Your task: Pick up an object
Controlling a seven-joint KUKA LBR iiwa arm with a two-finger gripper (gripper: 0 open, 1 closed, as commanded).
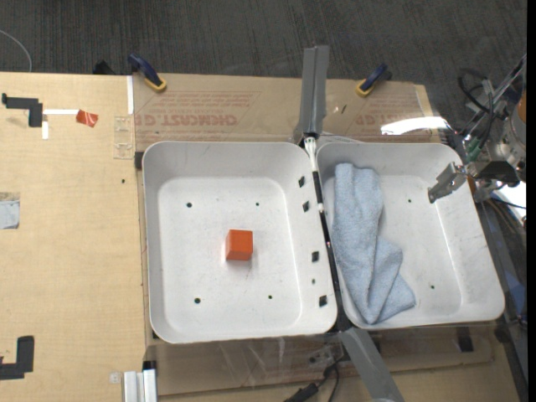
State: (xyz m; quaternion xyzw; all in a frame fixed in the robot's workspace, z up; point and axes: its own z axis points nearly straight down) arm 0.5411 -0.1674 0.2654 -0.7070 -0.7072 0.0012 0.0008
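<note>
An orange cube (239, 245) sits near the middle of the left bin (167, 308); a pale blue cloth (367, 245) lies crumpled along the right bin's (469, 291) left side; the gripper (444, 184) hovers over that bin's far right edge — whether it grips anything, I cannot tell.

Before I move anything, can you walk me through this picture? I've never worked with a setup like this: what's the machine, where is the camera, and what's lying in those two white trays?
You are looking down at a slant from one fixed camera above a bench. Two shallow white bins sit side by side. The left bin holds a small orange block, lying alone near its middle. The right bin holds a crumpled light blue towel, lying along its left side. The machine is a robot arm reaching in from the right edge of the picture. Its gripper, the grasping part, hangs over the upper right part of the right bin, apart from the towel. Nothing shows between its fingers, so it holds nothing. Clamps and cardboard lie behind the bins.
</note>
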